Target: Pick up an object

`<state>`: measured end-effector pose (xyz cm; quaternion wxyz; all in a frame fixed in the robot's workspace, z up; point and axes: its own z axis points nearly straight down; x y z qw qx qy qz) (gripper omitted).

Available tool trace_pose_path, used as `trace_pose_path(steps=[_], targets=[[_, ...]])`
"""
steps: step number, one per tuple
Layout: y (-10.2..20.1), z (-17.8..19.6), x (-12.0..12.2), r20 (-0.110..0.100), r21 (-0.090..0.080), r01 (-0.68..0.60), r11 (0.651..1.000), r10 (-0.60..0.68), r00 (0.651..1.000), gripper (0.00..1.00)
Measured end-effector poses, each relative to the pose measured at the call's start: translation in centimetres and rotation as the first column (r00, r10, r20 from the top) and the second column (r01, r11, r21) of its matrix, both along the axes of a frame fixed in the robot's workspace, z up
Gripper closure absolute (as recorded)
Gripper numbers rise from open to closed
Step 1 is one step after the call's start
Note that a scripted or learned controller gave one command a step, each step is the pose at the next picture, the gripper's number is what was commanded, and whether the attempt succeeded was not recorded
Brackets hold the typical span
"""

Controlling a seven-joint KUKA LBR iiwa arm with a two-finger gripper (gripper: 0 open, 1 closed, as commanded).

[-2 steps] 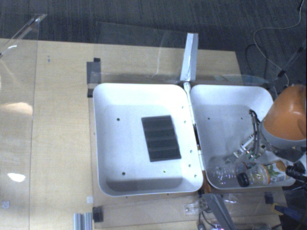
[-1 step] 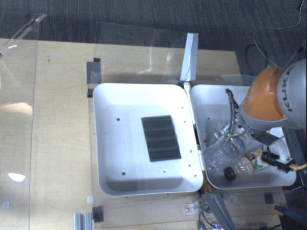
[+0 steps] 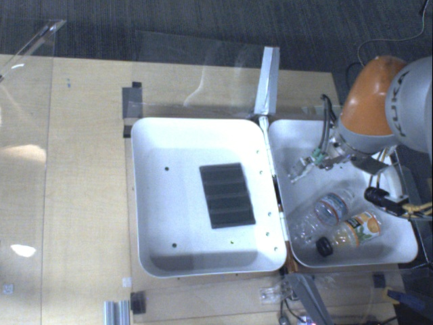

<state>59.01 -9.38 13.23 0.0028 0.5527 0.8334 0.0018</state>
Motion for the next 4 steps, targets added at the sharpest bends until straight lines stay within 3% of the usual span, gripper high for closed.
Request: trace_pose_path(steps=[1,2,3,4], targets=[[-5.6,-4.3,-2.9,0.005,-0.002,0.041,0.999,-0.041,0.999,0.00],[-7.9,-4.3,-9.9,0.007,-0.003,-0.004,1.000,0.004,1.000,0.00],[-11.1,2.4,-10.0,0.006,-0.002,0.030,1.000,-0.030,1.000,0.00],[-11.1,10.7,-4.4,0.002,-0.002,0.088,0.996,-0.087,0.996,0.00]])
